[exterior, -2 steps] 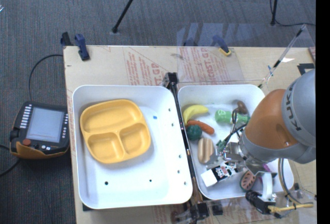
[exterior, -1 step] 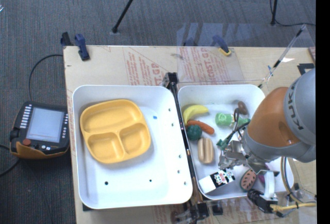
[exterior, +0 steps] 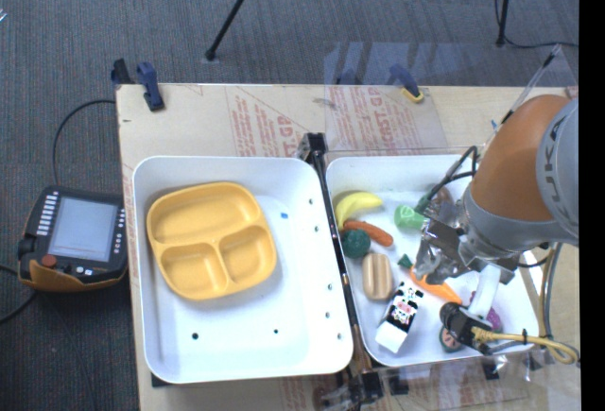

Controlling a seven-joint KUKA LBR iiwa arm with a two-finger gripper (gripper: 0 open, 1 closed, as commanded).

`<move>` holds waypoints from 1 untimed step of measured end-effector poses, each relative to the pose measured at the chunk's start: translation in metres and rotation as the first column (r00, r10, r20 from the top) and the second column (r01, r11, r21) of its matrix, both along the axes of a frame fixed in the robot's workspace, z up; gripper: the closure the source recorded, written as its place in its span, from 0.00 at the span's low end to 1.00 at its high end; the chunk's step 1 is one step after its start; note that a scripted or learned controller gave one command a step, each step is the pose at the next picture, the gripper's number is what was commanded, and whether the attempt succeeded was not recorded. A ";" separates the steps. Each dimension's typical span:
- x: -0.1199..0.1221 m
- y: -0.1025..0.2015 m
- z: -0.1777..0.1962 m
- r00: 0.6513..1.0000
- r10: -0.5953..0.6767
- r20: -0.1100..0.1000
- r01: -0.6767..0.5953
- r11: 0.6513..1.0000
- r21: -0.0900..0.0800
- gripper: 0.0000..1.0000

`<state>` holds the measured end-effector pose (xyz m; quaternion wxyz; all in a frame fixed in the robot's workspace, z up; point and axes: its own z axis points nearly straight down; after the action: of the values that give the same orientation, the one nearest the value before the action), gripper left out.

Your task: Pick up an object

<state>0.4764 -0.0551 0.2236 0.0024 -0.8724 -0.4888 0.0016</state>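
Note:
The right bin (exterior: pixel 416 171) holds several toy foods. A yellow banana (exterior: pixel 357 204) lies at its back left, with a red sausage (exterior: pixel 370 232) and a dark green ball (exterior: pixel 355 245) just in front of it. A tan bun (exterior: pixel 377 275) lies near the middle, and a white milk carton (exterior: pixel 400 316) sits by the front edge. A light green piece (exterior: pixel 409 216) lies further back. My gripper (exterior: pixel 433 260) hangs low over the bin's middle, right above an orange carrot (exterior: pixel 437 288). The arm's orange band (exterior: pixel 520 175) hides the bin's right side.
The left bin (exterior: pixel 236 343) carries a yellow divided plate (exterior: pixel 210 239). A dark round object (exterior: pixel 454 335) and a purple piece (exterior: pixel 492 315) lie at the right bin's front right, near a yellow cable (exterior: pixel 520 339). Clamps (exterior: pixel 149 86) stand at the bench's back edge.

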 end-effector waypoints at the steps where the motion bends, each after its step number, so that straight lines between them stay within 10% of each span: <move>1: -0.001 0.000 -0.001 1.000 0.001 -0.003 -0.001 1.000 0.000 0.00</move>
<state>0.4757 -0.0551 0.2227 0.0030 -0.8722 -0.4892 0.0029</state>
